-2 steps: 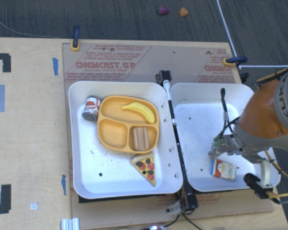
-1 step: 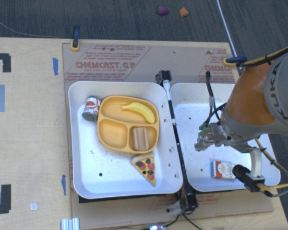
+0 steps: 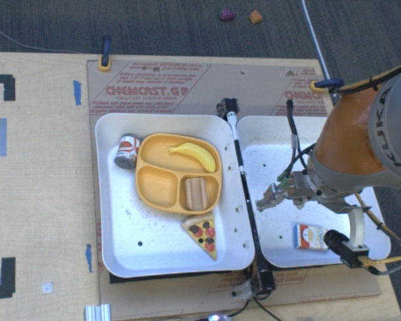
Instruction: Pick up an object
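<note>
My arm [image 3: 361, 136] reaches in over the right bin [image 3: 281, 249], well above its white floor, and my end effector [image 3: 275, 196] hangs over that bin's left half. From this slanted view I cannot tell how it is set, so I will not claim it carries anything. The left bin [image 3: 113, 246] holds the larger choices: a yellow divided tray [image 3: 159, 186] with a banana [image 3: 195, 154] in its top compartment and a brownish block [image 3: 195, 193], perhaps a sausage, in the lower right one. A crushed can [image 3: 126, 152] lies touching the tray's left edge, and a pizza slice [image 3: 203, 235] sits just below the tray. The nearest thing to me is the small red and white carton [image 3: 309, 237], lying flat on the right bin's floor near its front rim, apart from the end effector and partly beside my own wrist hardware. I judge that the carton is the sensible target. To do this well, I should centre over it, turn the wrist so that the grasp crosses its narrower side, descend straight until close to the floor, close firmly and lift vertically, keeping clear of the divider [image 3: 244, 186] between the bins. The carton lies low and flat, so a shallow descent would likely miss it.
</note>
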`<state>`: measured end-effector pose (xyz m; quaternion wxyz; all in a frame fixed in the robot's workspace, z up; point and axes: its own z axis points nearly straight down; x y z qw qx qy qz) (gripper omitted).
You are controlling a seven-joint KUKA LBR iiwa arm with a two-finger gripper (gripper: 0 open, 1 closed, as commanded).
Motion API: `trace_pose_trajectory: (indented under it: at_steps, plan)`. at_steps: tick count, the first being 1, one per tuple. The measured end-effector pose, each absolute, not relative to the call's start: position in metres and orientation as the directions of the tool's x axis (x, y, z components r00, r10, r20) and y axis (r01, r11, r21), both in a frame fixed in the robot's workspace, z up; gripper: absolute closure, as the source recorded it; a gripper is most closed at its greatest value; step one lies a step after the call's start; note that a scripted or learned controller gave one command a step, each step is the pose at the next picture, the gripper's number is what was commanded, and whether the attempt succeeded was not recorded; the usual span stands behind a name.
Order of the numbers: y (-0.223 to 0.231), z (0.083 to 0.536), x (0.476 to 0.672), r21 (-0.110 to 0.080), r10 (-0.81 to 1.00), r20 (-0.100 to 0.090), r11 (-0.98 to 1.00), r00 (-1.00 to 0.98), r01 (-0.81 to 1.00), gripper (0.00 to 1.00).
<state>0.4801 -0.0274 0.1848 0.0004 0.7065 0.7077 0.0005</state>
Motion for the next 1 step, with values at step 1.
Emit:
trace_pose_trajectory:
  at_steps: [1]
  plan:
    - [-0.0892, 0.0933, 0.4882, 0.001, 1.000, 0.000, 0.001, -0.001, 1.000, 0.00]
